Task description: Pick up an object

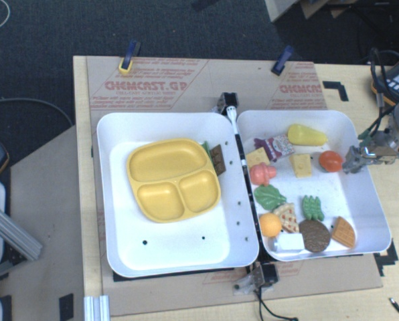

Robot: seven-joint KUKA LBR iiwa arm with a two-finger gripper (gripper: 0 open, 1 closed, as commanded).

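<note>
The right bin [367, 199] holds several toy foods. A yellow pepper-like piece [306, 135] lies at the back, with a red tomato [331, 160] and a pale cheese cube [302, 166] in front of it. Farther forward are a pink piece [262, 173], a green leaf [270, 196], an orange [270, 225], a round brown patty [314, 235] and an orange wedge [343, 233]. My gripper [359, 159] hangs at the bin's right side, just right of the tomato, with nothing seen held in it.
The left bin [119, 246] carries a yellow divided plate [174, 179] with a small brown piece [217, 159] at its right edge. A black divider strip [242, 179] runs between the bins. Clamps [127, 57] sit on the board's far edge.
</note>
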